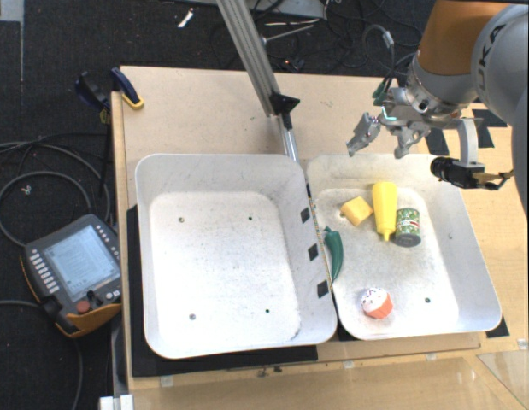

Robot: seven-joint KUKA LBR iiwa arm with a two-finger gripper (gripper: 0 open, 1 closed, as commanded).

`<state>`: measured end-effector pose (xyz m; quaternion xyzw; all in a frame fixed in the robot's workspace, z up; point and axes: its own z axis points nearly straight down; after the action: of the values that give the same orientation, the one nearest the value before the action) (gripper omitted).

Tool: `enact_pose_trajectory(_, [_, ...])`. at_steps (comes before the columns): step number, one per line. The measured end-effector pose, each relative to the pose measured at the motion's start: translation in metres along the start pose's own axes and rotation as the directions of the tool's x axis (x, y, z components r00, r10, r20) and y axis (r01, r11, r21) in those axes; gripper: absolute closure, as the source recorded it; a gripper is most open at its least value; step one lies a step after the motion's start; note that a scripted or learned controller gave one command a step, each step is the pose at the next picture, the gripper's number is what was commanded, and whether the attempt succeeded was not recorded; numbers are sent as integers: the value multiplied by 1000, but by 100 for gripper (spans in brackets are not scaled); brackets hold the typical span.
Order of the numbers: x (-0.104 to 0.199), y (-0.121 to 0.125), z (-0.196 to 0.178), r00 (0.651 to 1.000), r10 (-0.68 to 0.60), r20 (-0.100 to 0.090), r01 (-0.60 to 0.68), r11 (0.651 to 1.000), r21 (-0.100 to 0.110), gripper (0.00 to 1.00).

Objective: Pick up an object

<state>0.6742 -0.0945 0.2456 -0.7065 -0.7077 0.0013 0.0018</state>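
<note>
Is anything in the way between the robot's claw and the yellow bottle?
Nothing visible is. The gripper hangs above the far rim of the right bin, and the yellow bottle lies just below it in the picture, with open space between. A yellow block and a can lie at the bottle's two sides.

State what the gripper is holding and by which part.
Nothing is held. The gripper hangs open above the far edge of the right bin, apart from the yellow bottle and the other things.
</note>
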Motion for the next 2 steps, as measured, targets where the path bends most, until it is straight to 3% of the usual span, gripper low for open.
enact_pose_trajectory(1, [0,1,-3,1000,-1,1,1,1000,-4,0])
enact_pose_trajectory(2, [-8,-2,45,1000,3,1,-3,1000,0,0])
